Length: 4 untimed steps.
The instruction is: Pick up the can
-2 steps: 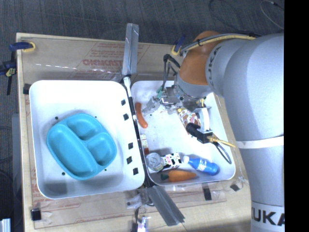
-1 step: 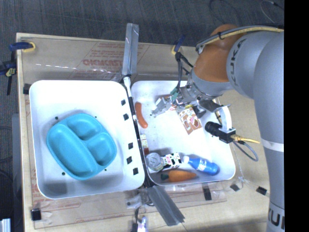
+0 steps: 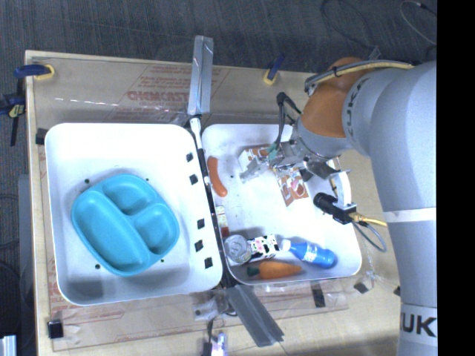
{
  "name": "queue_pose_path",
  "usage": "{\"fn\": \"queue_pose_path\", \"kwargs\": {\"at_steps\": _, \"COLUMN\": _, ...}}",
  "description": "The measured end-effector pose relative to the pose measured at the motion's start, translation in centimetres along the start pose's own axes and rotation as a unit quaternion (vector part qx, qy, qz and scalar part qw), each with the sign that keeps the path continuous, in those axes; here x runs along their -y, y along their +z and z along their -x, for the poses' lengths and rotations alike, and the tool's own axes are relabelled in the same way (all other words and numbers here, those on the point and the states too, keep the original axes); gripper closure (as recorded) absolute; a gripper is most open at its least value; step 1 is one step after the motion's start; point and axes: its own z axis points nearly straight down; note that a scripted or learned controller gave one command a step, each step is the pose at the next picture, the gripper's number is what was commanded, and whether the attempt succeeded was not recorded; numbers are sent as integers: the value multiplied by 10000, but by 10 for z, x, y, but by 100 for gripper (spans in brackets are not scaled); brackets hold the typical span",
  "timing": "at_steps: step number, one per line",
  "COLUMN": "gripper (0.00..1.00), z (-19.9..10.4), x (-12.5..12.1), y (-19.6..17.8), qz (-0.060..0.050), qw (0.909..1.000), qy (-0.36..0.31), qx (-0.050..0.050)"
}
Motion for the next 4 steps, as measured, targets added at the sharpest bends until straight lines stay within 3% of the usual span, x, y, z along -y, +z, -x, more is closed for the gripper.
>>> {"fn": "queue_pose_path", "kwargs": {"at_steps": 1, "gripper": 0, "z": -17, "x": -35, "y": 23, "qz": -270, "qw": 9996, "qy": 14, "qx": -4}}
{"fn": "queue_pose_path", "kwargs": {"at_steps": 2, "gripper": 100, "z": -19, "x": -37, "y": 18, "qz": -268, "qw": 9996, "qy": -31, "qx": -8}}
{"fn": "queue_pose_path", "kwargs": {"at_steps": 3, "gripper": 100, "z": -33, "x": -39, "y": 25, "qz": -266, "qw": 9942, "qy": -1042, "qx": -45}}
{"fn": "queue_pose_path", "kwargs": {"at_steps": 4, "gripper": 0, "z": -39, "x": -39, "y": 25, "qz": -294, "qw": 9939, "qy": -1059, "qx": -114}}
